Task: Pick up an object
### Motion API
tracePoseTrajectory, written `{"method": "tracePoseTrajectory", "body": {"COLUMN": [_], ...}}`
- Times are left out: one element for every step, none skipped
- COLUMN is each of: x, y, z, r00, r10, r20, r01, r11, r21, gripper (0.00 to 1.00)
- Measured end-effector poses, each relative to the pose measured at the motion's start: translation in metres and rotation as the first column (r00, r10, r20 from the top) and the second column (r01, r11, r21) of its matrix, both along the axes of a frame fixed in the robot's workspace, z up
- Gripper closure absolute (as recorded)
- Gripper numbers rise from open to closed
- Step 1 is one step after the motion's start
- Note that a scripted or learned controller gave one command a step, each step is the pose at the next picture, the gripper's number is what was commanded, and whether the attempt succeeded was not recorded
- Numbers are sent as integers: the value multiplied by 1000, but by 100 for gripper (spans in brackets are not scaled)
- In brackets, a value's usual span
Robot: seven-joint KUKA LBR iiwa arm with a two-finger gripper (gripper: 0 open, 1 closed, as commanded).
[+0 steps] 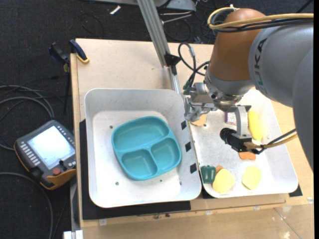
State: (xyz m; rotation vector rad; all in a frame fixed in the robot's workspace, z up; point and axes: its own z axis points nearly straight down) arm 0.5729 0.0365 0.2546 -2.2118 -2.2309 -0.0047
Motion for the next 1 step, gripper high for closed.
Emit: {"method": "tracePoseTrajectory", "body": {"x": [9], "y": [52], "z": [-16], "r00": [1000], "r10": [0], "r20": [-3], "r01": [0], "r11": [1000], "r21": [-1], "gripper": [100]}}
